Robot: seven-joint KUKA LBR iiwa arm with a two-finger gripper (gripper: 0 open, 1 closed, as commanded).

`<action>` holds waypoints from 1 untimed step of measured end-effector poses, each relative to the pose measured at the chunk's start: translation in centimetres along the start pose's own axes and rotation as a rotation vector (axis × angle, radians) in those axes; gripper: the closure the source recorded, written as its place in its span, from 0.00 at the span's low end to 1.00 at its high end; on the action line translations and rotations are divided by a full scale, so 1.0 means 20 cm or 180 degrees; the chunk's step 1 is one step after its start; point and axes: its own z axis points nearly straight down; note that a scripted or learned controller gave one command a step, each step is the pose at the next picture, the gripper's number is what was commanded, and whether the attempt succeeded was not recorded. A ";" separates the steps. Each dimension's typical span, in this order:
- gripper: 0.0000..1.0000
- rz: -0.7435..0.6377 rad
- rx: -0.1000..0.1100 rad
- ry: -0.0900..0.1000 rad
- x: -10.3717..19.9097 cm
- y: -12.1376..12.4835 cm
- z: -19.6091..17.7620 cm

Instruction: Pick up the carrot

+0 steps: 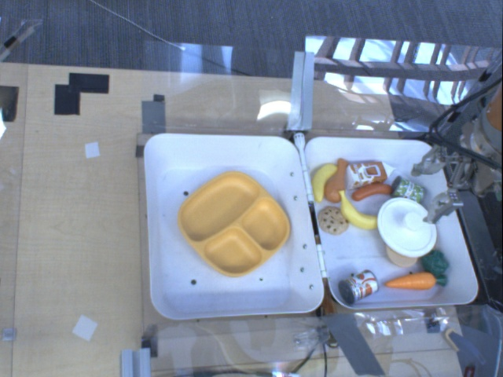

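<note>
Lying near the front edge of the right bin (464, 289), the carrot (410, 282) sits beside a small can (360, 286). The hand (444, 187) hovers by the bin's right rim, seemingly open, gripping nothing.

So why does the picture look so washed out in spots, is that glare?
Yes: in the camera view, bright window reflections streak the clear panel behind the right bin, and a glare patch sits above the left bin. The carrot stays clear; the claw looks slightly soft.
</note>
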 end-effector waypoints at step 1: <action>0.00 -0.0327 0.0012 -0.0039 0.26 -0.07 0.57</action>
